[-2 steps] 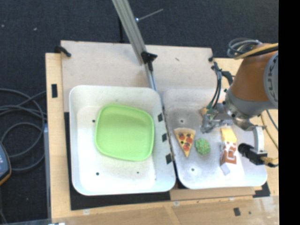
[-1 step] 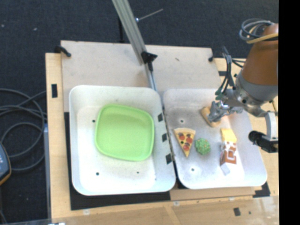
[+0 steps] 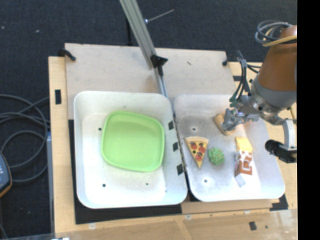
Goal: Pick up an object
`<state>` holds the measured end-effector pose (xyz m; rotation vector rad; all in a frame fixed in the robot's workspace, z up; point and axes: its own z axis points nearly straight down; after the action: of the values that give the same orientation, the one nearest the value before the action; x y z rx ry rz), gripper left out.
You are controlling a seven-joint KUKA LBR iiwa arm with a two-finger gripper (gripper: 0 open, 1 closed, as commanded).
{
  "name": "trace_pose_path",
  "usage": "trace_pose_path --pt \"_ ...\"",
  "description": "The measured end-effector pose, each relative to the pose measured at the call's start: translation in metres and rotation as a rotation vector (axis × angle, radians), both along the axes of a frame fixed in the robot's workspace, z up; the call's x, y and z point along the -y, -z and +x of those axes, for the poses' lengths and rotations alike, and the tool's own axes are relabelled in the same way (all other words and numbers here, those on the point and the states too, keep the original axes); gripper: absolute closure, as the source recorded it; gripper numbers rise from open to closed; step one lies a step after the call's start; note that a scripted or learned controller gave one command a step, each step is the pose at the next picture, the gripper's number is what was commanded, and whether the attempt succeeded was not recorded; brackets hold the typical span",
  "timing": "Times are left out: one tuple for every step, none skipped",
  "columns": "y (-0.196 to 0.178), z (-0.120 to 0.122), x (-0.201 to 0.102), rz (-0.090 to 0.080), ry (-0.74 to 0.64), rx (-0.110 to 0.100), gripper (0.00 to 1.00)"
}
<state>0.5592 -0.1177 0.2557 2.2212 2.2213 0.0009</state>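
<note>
Target item: tan, bread-like piece (image 3: 221,122) lying in the right bin (image 3: 200,188), near its far edge and right of centre; partly hidden by the gripper.
Gripper: gripper (image 3: 231,120) low over the tan piece, at or touching its top; contact cannot be confirmed from this angle.
Gripper state: cannot tell; nothing is seen held.
Arm: grey arm (image 3: 272,91) with orange band reaching in from the right, wrist above the right bin's far right part, cables looping by it.
Other contents, right bin: pizza slice (image 3: 197,150) toward the left side, tip pointing to the near edge; green broccoli piece (image 3: 216,156) just beside it on the right; yellow block (image 3: 243,144) and an orange-and-white carton (image 3: 243,166) further right, the carton nearer the front and close to the block.
Left bin: left bin (image 3: 87,184) holds a light green square plate (image 3: 133,141), lying flat, roughly central.
Bins: side by side, edges meeting along the middle.
Bench: pale wooden bench (image 3: 115,64) under both bins; slanted metal rail (image 3: 137,24) rising from its far side.
Floor: dark carpet with cables (image 3: 22,129) at left.
</note>
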Motion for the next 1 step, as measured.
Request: trace_pose_path --pt "-0.0032 0.0075 -0.0498 0.001 -0.004 0.000 1.00"
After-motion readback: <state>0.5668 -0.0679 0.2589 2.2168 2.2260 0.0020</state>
